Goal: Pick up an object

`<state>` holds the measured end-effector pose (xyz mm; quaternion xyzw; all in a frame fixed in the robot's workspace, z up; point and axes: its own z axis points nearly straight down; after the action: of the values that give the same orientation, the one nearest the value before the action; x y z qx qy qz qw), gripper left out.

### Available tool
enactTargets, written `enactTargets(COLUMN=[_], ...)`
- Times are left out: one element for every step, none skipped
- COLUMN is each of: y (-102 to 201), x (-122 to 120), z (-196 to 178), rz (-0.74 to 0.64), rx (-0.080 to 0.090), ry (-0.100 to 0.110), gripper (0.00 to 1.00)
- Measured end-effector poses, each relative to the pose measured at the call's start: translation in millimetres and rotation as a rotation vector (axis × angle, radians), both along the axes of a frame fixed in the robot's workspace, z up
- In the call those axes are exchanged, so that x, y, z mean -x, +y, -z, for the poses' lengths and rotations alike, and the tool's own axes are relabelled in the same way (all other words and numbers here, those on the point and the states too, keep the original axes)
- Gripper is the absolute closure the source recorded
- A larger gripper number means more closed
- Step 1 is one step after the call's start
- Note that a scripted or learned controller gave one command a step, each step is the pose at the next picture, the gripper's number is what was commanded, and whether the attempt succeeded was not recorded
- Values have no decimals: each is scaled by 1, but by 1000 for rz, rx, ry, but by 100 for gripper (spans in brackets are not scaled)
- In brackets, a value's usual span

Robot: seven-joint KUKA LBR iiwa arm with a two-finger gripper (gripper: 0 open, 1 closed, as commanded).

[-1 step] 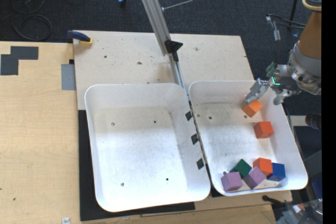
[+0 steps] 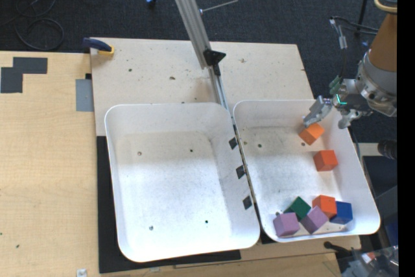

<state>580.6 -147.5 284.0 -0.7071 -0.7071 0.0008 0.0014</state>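
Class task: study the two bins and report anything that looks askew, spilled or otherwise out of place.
Nothing is spilled or damaged. One oddity: an orange block sits tilted at the gripper, apart from the loose blocks in the right bin. Five blocks crowd that bin's near corner.

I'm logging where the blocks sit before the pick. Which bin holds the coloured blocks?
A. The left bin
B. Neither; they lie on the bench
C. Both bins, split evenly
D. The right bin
D: every block lies in the right bin, from the orange block by the gripper to the cluster at the near end, such as the green block and the blue block.
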Motion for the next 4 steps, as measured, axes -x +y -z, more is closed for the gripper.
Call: enactTargets(y=[-6, 3, 5, 3], x=[-3, 3, 15, 14], z=[47, 103, 155, 141], rz=[1, 3, 1, 9], rx=[0, -2, -2, -1], ry=[5, 6, 6, 1], gripper=[0, 0, 0, 100])
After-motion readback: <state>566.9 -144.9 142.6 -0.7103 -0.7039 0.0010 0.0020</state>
